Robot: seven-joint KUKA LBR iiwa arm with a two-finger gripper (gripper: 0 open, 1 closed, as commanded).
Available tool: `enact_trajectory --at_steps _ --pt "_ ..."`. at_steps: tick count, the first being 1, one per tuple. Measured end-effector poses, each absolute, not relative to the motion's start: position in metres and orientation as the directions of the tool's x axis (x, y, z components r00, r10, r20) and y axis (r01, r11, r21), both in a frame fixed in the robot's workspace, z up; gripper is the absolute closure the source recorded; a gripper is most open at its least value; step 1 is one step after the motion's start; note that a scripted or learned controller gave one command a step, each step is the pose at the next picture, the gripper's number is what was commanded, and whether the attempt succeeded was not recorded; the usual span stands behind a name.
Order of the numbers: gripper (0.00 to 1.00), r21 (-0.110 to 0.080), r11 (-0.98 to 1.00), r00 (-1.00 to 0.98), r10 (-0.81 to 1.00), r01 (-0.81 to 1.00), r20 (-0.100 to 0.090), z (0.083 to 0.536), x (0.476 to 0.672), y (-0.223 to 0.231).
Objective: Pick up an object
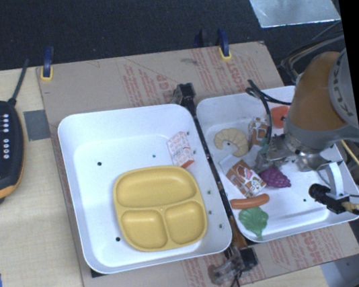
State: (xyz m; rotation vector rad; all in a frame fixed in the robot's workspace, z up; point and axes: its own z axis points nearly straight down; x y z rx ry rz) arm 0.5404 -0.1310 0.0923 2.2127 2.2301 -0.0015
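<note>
The pincer (268, 154) was low in the right bin (294, 219), over the toy food – croissant (231, 139), snack packet (244, 177), purple grapes (275, 177), sausage (249, 201), green leaf (254, 220). I could not tell its opening. The items lay crowded near the left wall – little room there. The yellow tray (159, 206) sat in the left bin (86, 155).

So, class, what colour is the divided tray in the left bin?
Yellow: the divided tray shows best in the camera view.

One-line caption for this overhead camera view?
KUKA arm reaches into right bin of toy food; yellow divided tray in left bin.
</note>
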Motion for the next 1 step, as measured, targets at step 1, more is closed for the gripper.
enact_trajectory --at_steps 1 --pt "1.00 -0.002 0.005 -0.005 1.000 1.000 0.001 0.1925 0.5897 -0.0490"
